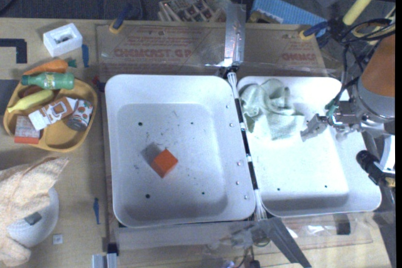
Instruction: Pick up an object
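The arm reaches in from the right edge of the frame, and its gripper (312,128) hangs over the right bin (326,198), just right of a pale crumpled cloth (271,111) bunched in that bin's upper left corner. The view is too blurred there to tell whether the gripper is released or clenched, and nothing can be made out in its grasp. An orange block (165,162) lies alone near the middle of the left bin (125,97), well apart from the gripper and resting flat on the floor of the bin.

The likely trouble is the cloth. It is soft and loosely folded, so a closing grasp could pinch only a thin fold and slip off, or drag the whole heap against the bin wall without lifting it. A descent beside it would meet bare plastic. The block, if chosen instead, sits turned at an angle, so a misaligned grasp could push it aside.

Both bins are shallow white trays with slick floors and a few dark specks, set side by side on a wooden table (75,154). At the left of the frame a yellow bowl (69,141) holds toy food; cables and boxes crowd the top.
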Tool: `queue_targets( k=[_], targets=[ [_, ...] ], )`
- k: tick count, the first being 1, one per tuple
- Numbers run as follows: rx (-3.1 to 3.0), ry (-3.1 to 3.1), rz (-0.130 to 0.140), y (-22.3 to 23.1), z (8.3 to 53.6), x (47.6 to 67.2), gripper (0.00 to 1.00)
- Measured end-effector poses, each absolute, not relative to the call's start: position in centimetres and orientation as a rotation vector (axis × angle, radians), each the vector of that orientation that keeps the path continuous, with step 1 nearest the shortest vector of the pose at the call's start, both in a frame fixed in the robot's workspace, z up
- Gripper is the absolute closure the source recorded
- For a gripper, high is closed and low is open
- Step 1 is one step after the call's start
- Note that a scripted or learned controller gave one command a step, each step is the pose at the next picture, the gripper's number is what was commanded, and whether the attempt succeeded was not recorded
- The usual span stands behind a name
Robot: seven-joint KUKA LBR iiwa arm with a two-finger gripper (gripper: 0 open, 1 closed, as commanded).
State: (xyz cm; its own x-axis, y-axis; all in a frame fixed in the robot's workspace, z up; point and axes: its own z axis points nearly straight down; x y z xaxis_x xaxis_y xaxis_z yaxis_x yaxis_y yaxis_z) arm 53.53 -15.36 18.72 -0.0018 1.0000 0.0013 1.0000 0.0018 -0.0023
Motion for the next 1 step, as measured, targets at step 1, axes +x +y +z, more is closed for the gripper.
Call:
queue_targets(
  k=[1],
  targets=[
    [-2.290,-2.152,0.000,-12.77,17.96,60.51,0.00]
  ],
)
